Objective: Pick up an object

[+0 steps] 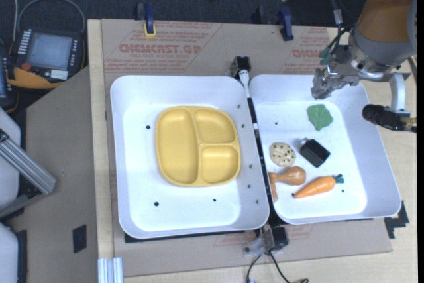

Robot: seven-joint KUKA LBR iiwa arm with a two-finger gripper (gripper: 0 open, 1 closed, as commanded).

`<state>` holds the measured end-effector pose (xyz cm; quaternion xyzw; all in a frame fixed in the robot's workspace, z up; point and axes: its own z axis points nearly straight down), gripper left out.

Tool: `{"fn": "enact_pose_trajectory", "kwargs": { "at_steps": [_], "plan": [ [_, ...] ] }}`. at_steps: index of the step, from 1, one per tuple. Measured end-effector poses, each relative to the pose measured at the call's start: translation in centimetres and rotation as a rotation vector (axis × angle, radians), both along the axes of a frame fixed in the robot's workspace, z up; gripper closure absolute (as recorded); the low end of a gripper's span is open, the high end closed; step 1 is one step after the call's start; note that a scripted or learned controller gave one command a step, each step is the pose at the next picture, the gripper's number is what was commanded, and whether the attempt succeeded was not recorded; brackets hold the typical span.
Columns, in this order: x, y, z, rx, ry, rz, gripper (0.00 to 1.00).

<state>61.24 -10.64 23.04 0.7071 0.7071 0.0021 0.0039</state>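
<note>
Carrot (317, 187) lowest in right bin (377, 199), well below pincer (322, 88), long axis slanting across bin floor. Beside carrot: brown gourd-shaped piece (288, 176); above: cookie (282, 154), black block (315, 152). Green lump (320, 116) just below pincer, nearest candidate, apart from neighbours. Pincer spread: cannot tell; nothing seen held. Smooth white floor, room around lump. Yellow tray (197, 145) far to pincer's left side of view.

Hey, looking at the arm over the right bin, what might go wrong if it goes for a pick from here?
The hand hovers at the far edge of the right bin, just beyond the green piece. A straight drop may land on bare floor or clip the rim. The green piece looks flat, so fingers could slide over it. The cookie, black block, drumstick and carrot lie close together, so a grasp there might nudge a neighbour.
</note>
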Motion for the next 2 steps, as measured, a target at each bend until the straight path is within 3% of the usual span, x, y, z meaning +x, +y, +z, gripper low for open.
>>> {"fn": "enact_pose_trajectory", "kwargs": {
  "at_steps": [1, 2],
  "plan": [
    [1.2, 0.2, 5.4, 0.0, -0.001, 0.001, 1.0],
    [0.2, 4.3, 4.7, 0.004, 0.011, 0.004, 1.0]
  ]
}}
